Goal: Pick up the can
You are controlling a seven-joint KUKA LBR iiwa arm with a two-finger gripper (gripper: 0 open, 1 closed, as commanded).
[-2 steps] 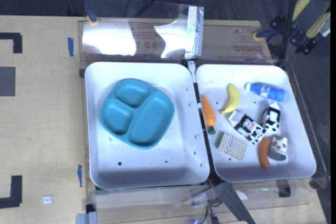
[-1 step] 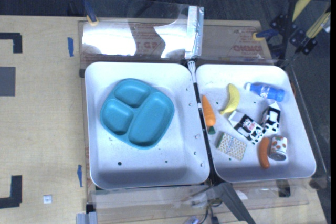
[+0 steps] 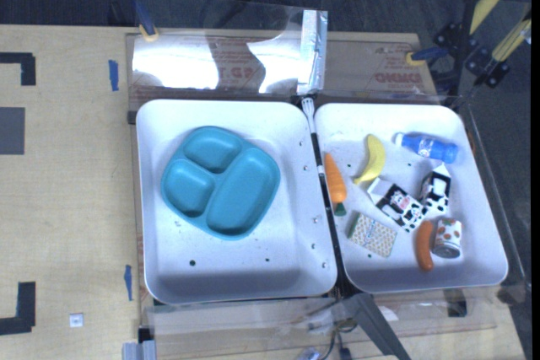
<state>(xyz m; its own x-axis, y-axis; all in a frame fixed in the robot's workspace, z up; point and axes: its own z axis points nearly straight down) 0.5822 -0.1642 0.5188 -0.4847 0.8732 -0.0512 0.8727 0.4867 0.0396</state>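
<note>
How the gripper stands cannot be told from the camera view.

The can [image 3: 447, 238] lies in the right bin [image 3: 488, 213], close to its near right corner. It is a short white one with reddish markings, tipped on its side. An orange sausage-shaped piece [image 3: 423, 245] lies just beside it on the left, touching it or nearly so. Above the can, a black-and-white patched toy [image 3: 436, 189] sits near, and to the left of that a small black, white and pink box [image 3: 397, 202]; whether the toy and the box touch cannot be told. A flat speckled pad [image 3: 373, 233] lies further left, apart from the can, with the orange piece between them.

Toward the far side of the same bin, a yellow banana [image 3: 371, 158] curves beside a blue bottle [image 3: 427, 147] lying on its side. A carrot [image 3: 336, 183] with a green end lies along the bin's left wall.

The left bin [image 3: 148, 206] holds a blue divided plate [image 3: 221, 181], well apart from the can. Behind both bins a shiny clear sheet [image 3: 219, 63] lies on the wooden bench [image 3: 59, 181].
</note>
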